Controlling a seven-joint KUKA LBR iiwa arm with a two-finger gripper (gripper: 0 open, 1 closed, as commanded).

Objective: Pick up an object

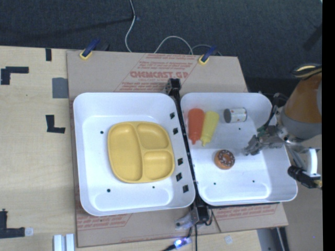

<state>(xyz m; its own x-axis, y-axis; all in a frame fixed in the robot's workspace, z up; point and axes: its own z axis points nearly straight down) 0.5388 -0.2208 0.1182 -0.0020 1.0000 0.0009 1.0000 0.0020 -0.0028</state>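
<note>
camera view puts the gripper (255,145) low in the right bin (261,192), right of the donut (225,159); i cannot tell how its jaws stand, likely lining up a grab.

Two bins sit side by side on the bench. The left bin (86,156) holds a divided plate (140,151) at its middle. In the right bin (235,190), two bottles (202,125) lie touching beside the dividing wall, a can (235,114) lies to their right toward the back, and a doughnut (224,159) sits nearer the front, with the gripper (253,146) just to its right.
</note>
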